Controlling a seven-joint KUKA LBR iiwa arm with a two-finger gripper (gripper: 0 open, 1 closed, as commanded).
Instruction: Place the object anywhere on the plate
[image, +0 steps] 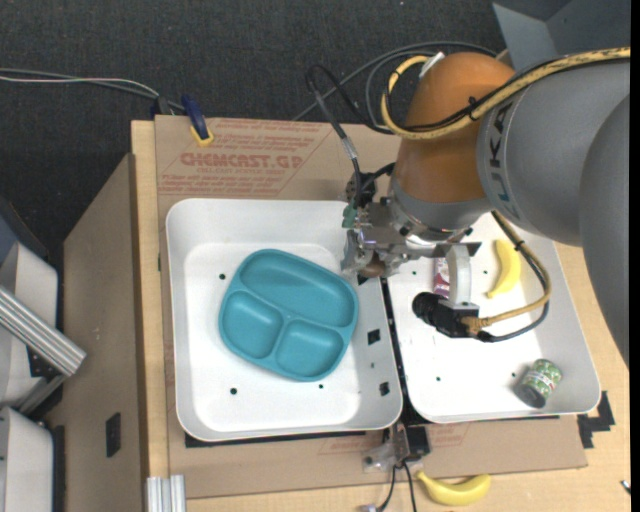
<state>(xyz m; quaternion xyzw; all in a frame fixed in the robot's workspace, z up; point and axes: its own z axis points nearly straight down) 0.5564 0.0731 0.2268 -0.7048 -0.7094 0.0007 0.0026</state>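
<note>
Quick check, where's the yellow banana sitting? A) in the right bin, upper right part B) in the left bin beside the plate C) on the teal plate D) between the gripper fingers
A: the banana lies in the right bin, apart from the teal plate in the left bin.

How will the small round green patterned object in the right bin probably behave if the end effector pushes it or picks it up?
The small green object looks like a short cylinder lying on its side, so a push would probably make it roll across the right bin. It sits near the bin's corner wall, which may stop it. It seems small, thus probably light, though its material is unclear.
</note>
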